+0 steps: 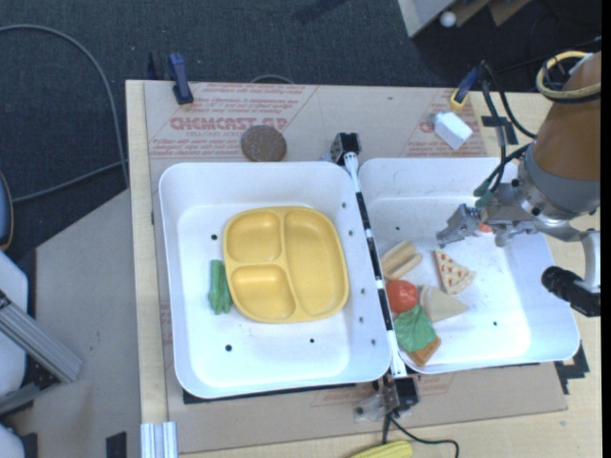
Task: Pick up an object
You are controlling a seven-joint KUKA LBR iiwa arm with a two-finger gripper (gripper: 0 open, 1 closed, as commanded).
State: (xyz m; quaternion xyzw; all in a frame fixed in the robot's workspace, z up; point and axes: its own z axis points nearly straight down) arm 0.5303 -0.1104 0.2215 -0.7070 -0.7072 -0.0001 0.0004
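1. White plastic is what you are working over: two shallow bins side by side on a cardboard-covered bench, the left bin [181,256] and the right bin [535,342], their inner rims touching along a clipped seam.
2. You will find a yellow three-compartment tray [284,261] in the middle of the left bin, with a small green item [220,286] lying just beside its left edge.
3. Your objects to pick sit in the right bin, bunched against its left wall: a tan bread-like piece [401,257], a triangular pizza-like slice [452,273] to its right, a red tomato-like piece [402,295] below, a pale wedge [443,304] beside that, and a green leafy piece [414,330] on top of an orange-brown item at the bin's near-left corner.
4. Your gripper [480,222] hangs over the upper middle of the right bin, above and right of the pizza-like slice and apart from it; the arm's orange band [573,127] rises at the right.
5. You can see the two fingers spread apart, one angled out to the left [458,227], and nothing lies between them.
6. Behind the bins on the cardboard you have a brown round disc [263,144], a blue clamp [179,77] at the far-left corner and a small white block [452,129] near the far right
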